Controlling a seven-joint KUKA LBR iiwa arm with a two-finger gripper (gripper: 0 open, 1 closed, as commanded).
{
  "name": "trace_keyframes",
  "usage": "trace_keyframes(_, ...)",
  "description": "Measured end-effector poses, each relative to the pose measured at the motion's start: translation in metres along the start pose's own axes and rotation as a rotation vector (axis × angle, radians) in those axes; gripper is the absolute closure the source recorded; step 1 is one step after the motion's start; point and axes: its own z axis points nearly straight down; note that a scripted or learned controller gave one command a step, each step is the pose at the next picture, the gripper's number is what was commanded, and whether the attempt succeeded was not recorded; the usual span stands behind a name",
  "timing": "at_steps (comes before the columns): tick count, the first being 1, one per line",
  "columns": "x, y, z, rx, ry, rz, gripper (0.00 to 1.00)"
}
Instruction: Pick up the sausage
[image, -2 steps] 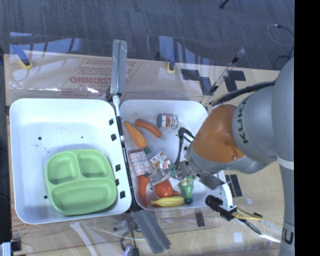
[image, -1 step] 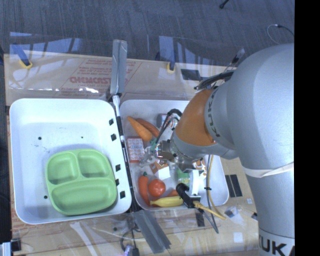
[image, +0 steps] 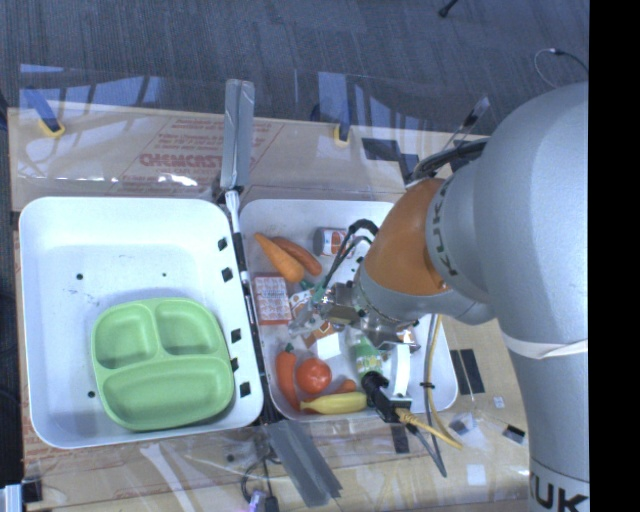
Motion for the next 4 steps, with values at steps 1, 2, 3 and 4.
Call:
trace_keyframes(1, -0.006, 0.002, -0.005, -0.001, 0.0, -0.01, 0.0)
trace_keyframes(2, -0.017, -0.025, 0.023, -0.001, 0.0, -0.414, 0.0)
trace_keyframes(3, -0.017, -0.024, 0.014, -0.001, 0.0, -0.42, 1.0)
trace_keyframes(4, -0.017, -0.024, 0.014, -0.001, 0.0, -0.419, 0.0)
